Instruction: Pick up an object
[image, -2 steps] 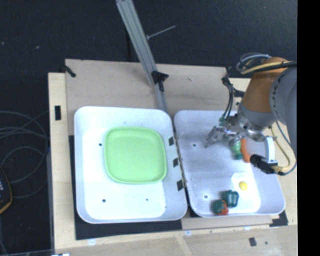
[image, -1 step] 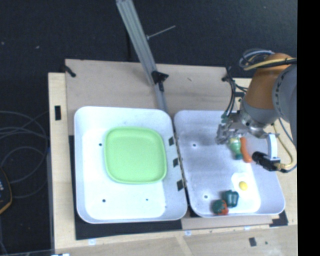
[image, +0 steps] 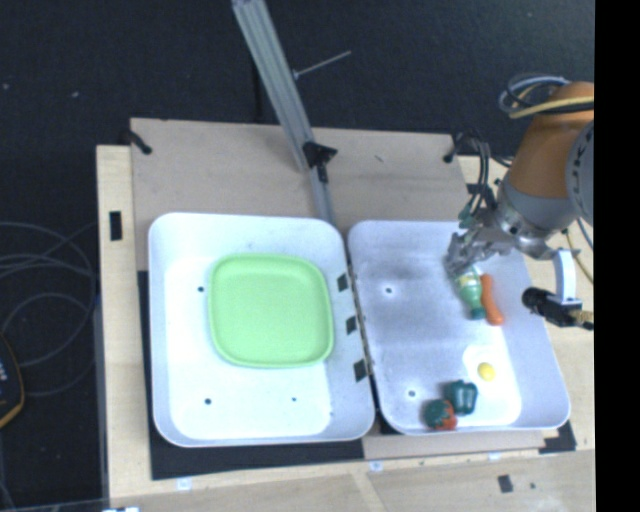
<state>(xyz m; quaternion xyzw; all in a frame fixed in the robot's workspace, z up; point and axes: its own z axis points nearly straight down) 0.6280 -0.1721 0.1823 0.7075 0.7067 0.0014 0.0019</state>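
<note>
The gripper (image: 466, 256) hung low over the upper part of the right bin (image: 400, 330), under the grey wrist and the orange band of the arm (image: 545, 160). Whether it was open or closed I could not tell, because its metal parts made one blurred shape at this angle.

Just below it, almost touching its tip, lay a small pale green object (image: 469, 292), and directly beside that, on the right, an orange carrot-like piece (image: 490, 300). The long axis of the orange piece ran from the upper side down toward the near edge of the bin, slightly tilted. These two were the nearest things, so I judged that the coming move would be a short descent toward them.

Farther toward the near edge lay a small round yellow piece (image: 486, 372), and near the corner a dark teal object (image: 461, 396) touching a round one, green with a red part (image: 439, 413). They looked like smooth plastic toys.

The left bin (image: 180, 400) held a flat light-green plate (image: 270, 310) with rounded corners and a matte surface.
</note>
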